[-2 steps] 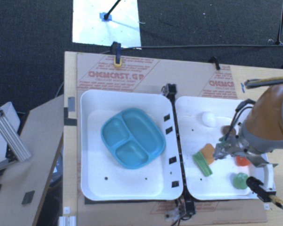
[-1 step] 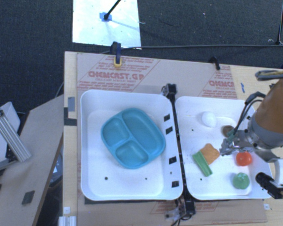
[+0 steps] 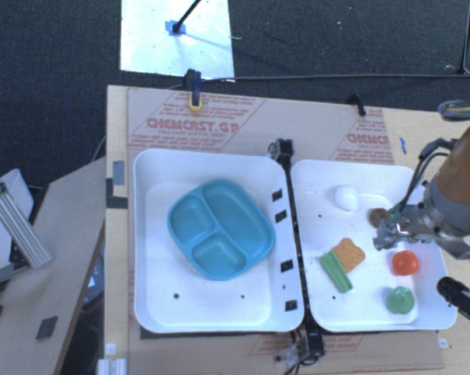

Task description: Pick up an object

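Note:
The right bin (image 3: 320,186) holds a white egg-shaped object (image 3: 346,198), an orange piece (image 3: 349,254), a green stick (image 3: 335,272), a red tomato (image 3: 405,262), a green round object (image 3: 399,300) and a small brown thing (image 3: 378,217) near the gripper. My gripper (image 3: 390,231) hangs over the right side of that bin, just above and left of the red tomato. Nothing shows between its fingers.
The left bin (image 3: 156,296) bears a blue divided plate (image 3: 219,228). A black-clipped divider (image 3: 286,224) runs between the bins. The arm's grey and orange body (image 3: 459,185) covers the right bin's far right edge. A yellow clamp (image 3: 194,92) sits at the bench's back.

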`<action>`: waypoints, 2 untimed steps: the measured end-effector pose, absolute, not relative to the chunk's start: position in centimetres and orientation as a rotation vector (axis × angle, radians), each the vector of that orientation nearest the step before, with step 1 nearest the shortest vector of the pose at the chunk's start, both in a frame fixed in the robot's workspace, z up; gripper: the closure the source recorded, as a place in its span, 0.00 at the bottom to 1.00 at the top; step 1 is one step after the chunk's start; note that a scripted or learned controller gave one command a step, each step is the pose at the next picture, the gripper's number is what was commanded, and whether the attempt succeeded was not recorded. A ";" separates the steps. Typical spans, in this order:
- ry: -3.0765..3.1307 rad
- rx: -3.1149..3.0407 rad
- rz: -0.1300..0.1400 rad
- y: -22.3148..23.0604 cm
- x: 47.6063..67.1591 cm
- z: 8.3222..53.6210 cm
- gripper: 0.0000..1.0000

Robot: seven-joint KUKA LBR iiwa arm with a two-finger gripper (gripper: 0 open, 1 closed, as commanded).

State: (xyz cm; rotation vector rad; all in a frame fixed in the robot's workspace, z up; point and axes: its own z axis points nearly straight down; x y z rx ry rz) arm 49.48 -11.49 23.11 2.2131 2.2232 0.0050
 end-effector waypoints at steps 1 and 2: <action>2.232 2.210 0.004 -6.9 50.7 23.7 1.00; 2.232 2.210 0.004 -2.2 53.2 22.8 1.00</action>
